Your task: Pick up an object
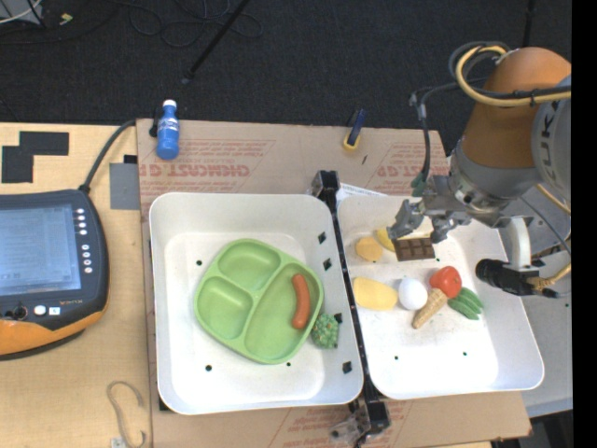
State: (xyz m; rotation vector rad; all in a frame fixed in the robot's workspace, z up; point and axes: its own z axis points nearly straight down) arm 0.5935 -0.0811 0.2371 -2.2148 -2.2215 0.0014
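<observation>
- Your gripper (422, 224) sits right of centre in the frame, over the upper part of the right bin (504, 367); its dark fingers look spread, one on each side, with a gap between them.
- Just below the fingertips lies the chocolate bar (414, 248). You can see it close under them, but whether they touch it you cannot tell; nothing sits between the fingers.
- Left of the bar lies a yellow banana (371, 248), partly tucked against it.
- Lower in the same bin you have a lemon (375, 294), a white egg (411, 293) touching it, an ice cream cone (430, 308), a tomato (446, 279) and a green pepper (465, 302) clustered together.
- The left bin (177, 362) holds a green divided plate (252, 297) with a sausage (300, 301) in its right compartment; a piece of broccoli (326, 330) sits at the plate's lower right edge.
- At the upper left of the bench stands a blue bottle (167, 130); a tablet (47, 255) lies at the far left.
</observation>
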